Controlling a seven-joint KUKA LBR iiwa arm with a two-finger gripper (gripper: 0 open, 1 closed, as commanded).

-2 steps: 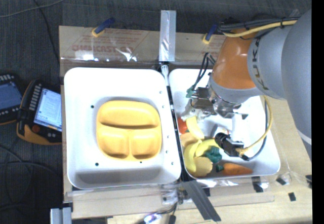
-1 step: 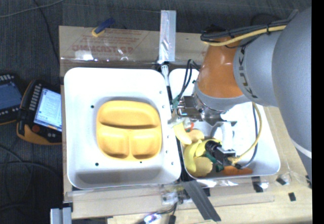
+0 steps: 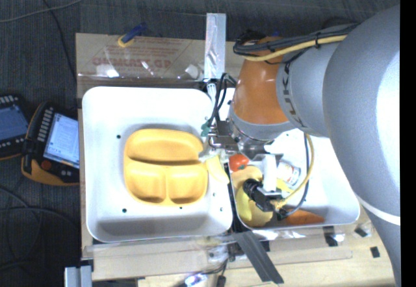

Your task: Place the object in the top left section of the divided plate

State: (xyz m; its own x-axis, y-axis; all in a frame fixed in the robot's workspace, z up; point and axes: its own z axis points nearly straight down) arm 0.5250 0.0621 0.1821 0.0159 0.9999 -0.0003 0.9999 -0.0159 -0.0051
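Under the arm's wrist (image 3: 260,110), in the right bin (image 3: 338,208), lie the things from which the object must come: a small red piece (image 3: 238,162), a yellow piece (image 3: 247,206) below it, and an orange piece (image 3: 304,217) near the bin's lower wall. Which one is meant I cannot say for sure. I judge the red piece, because the wrist hangs closest over it, just beside the wall between the two bins. Whether something is already gripped, or how wide the grip stands, I cannot tell, since the wrist covers that place from my camera. The divided plate (image 3: 162,149) lies flat in the middle of the left bin (image 3: 104,117), with one long section at the upper side and two smaller ones below, all bare. So I judge the placing is not yet done. The arm is at the shared wall, I think, because the way to the plate is shortest there.
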